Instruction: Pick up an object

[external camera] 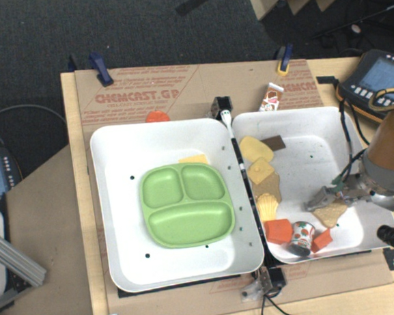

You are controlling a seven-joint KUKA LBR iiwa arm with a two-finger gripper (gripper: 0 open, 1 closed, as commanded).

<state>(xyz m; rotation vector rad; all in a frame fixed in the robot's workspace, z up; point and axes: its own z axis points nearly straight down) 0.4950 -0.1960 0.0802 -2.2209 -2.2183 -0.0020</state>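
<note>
Reaching in from the right, the tool (pixel 326 198) hung low in the right bin (pixel 296 120), its fingers spread apart just above a tan toast-like piece (pixel 330 215). An orange block (pixel 279 231) and a small can (pixel 302 237) lay nearby; a green divided plate (pixel 186 204) sat in the left bin (pixel 115 167).

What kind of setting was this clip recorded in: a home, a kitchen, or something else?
Most likely a robotics lab, not a kitchen. A cardboard-covered bench is held by blue clamps, two white bins hold toy food and a green divided plate, and a teach pendant lies at the right.
</note>
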